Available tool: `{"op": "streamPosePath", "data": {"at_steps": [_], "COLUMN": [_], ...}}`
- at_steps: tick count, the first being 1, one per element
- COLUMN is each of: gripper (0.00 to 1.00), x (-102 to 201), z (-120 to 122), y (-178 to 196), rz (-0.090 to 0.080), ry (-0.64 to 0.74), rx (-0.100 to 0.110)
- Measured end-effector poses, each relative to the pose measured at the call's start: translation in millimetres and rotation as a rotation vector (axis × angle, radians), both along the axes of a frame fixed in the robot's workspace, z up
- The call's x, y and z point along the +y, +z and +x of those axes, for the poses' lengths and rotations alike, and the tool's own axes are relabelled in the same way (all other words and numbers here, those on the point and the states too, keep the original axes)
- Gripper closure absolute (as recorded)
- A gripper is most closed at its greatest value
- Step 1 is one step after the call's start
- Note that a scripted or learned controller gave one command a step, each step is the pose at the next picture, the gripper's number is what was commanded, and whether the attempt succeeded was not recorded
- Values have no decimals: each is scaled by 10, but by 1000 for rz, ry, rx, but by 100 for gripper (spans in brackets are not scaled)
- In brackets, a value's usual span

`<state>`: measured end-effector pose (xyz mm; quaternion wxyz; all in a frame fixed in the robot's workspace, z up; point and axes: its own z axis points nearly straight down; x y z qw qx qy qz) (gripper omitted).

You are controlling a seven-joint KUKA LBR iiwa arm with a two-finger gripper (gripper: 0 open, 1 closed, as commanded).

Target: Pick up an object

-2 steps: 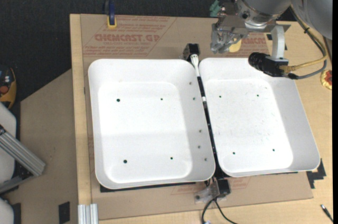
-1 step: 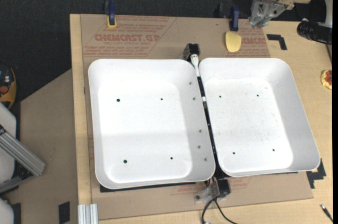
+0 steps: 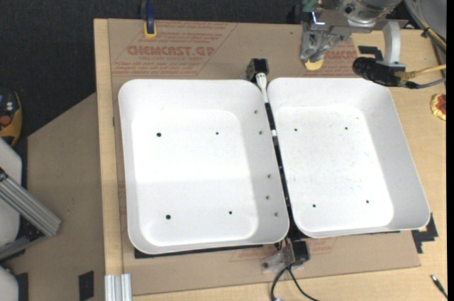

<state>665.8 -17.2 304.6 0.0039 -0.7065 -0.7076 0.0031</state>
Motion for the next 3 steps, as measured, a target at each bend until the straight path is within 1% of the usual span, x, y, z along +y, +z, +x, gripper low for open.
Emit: {"op": "streamPosePath", "data": {"at_steps": [1,2,3], "gripper": [100,100,100], "x": [-698,-907,-75], "z": [7,-249,-139], "y": [191,337,-595], "rz": [-5,-1,3], "ry": [-8,-4,6], "rx": [-15,-9,0]}}
